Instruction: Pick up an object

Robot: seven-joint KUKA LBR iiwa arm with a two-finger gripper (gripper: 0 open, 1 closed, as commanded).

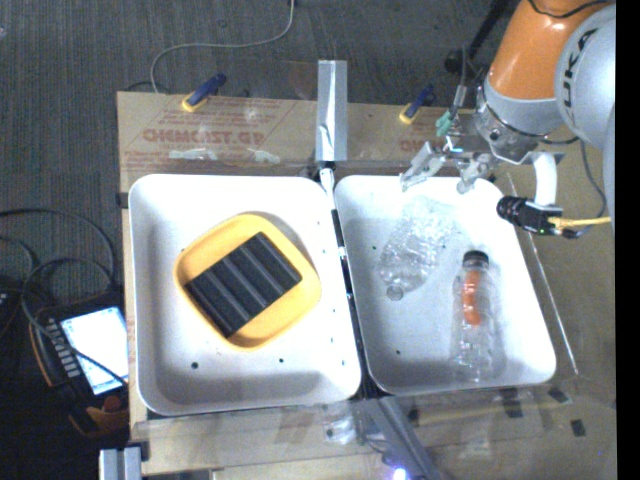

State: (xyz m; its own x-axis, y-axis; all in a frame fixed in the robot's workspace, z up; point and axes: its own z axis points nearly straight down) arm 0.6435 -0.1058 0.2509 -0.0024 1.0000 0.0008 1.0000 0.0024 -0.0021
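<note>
Camera view looks down at a slant on two shallow white bins set side by side on the desk [150, 133], whose brown board shows behind them. The left bin [160, 203] holds a yellow tray-like object [250, 280] with a dark ribbed insert, lying at an angle near the bin's middle. The right bin [525, 353] holds two things: a clear crumpled plastic bottle [412, 250] lying near its middle and back, and just to the right of it a second clear bottle [473, 313] with a dark cap and an orange-red label, lying lengthwise toward the bin's front right. The two bottles lie near each other, apart. The arm [545, 48], grey with an orange band, comes in from the upper right, and its jaws [447, 171] hang over the back edge of the right bin, above and behind the crumpled bottle. The two fingers are spread apart with a plain gap between them, and nothing sits in that gap. A small black part with a cable sticks out to the right of the wrist, over the bin's right rim.
</note>
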